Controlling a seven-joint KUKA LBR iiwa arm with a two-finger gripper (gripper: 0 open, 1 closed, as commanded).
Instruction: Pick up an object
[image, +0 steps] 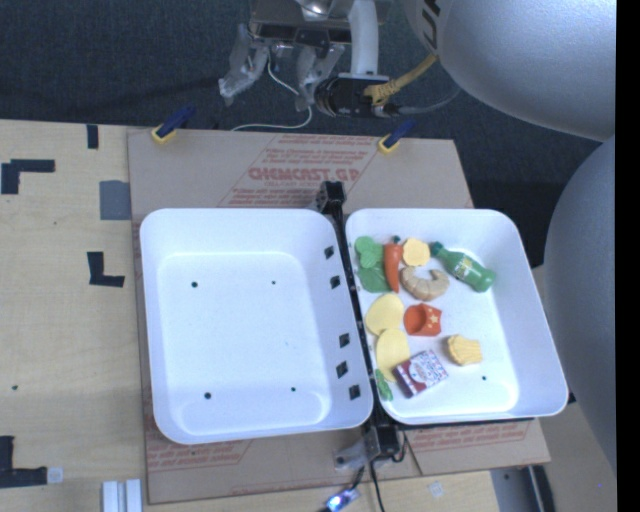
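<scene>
progress: not begun | gripper (283, 68) spread wide, holding nothing, well behind the bins | toy food untouched in right bin (500, 395) | left: descend, grasp, lift

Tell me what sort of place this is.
Likely a robot lab's grasping test bench: two white bins clipped side by side on a cardboard sheet, toy food such as a green bottle as practice items, and a metal hand overhead.

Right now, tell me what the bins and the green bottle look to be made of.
Right bin and left bin: smooth white moulded plastic by the look, rounded corners, faint sheen. Green bottle: probably glossy toy plastic, with a small yellow label; too small to be sure.
</scene>
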